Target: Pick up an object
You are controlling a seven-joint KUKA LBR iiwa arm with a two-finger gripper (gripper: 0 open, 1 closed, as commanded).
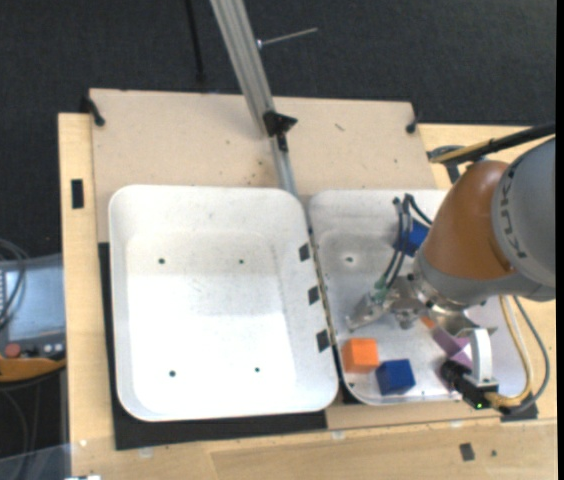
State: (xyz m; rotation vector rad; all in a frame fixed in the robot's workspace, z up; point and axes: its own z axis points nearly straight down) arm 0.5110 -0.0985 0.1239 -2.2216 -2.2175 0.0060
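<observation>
End effector [387,308] low in right bin [334,230], grip state unclear, orange cube [362,354] and blue cube [395,376] near it, left bin [127,218] alongside

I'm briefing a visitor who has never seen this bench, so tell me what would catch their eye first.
The grey arm with its orange band looms over the right bin, its tool low inside that bin. Just below the tool, an orange cube and a blue cube sit close together near the bin's front edge. The left bin is a broad white expanse beside them.
</observation>
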